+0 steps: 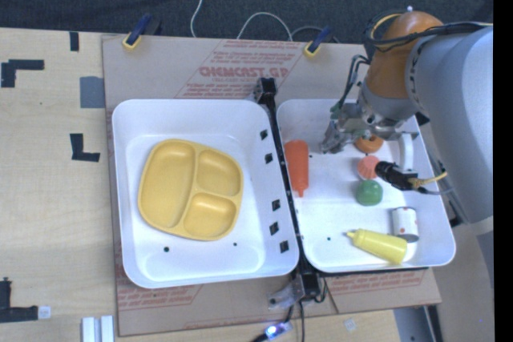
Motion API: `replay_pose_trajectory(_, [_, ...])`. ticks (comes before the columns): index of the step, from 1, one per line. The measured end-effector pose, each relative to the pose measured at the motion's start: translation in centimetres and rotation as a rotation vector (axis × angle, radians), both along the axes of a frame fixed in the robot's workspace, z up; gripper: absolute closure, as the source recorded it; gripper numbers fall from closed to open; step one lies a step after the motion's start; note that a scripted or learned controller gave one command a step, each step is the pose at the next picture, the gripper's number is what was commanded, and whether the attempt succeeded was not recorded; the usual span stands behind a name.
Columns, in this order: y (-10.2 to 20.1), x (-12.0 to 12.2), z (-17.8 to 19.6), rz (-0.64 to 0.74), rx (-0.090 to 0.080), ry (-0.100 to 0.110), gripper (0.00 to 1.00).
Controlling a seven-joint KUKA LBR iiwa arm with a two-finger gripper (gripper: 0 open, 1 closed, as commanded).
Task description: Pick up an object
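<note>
My gripper (343,137) hangs low over the back part of the right bin (321,248). A small orange item (369,145) lies just to its right, partly hidden by the wrist. In front of that are a pink piece (367,166) and a green ball (369,193). To the gripper's left, an orange carrot-shaped toy (297,165) lies along the bin's left wall. A yellow squeeze bottle (378,244) and a small white-and-silver can (404,221) rest near the front right corner. Nothing is seen held.
The left bin (128,124) holds a yellow divided plate (191,189). A black-marked divider (276,172) runs between the bins. The arm's big grey body (461,116) covers the right bin's right side.
</note>
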State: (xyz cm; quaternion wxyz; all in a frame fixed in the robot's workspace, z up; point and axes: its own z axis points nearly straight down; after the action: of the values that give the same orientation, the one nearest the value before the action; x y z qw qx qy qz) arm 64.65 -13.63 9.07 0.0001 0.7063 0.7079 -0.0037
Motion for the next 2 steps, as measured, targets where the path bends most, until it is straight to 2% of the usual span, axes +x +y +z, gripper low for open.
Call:
replay_pose_trajectory(1, [-0.2,-0.2,5.9,-0.001,0.006,-0.004,1.0])
replay_pose_trajectory(2, [-0.7,0.3,10.1,0.0,0.005,-0.004,1.0])
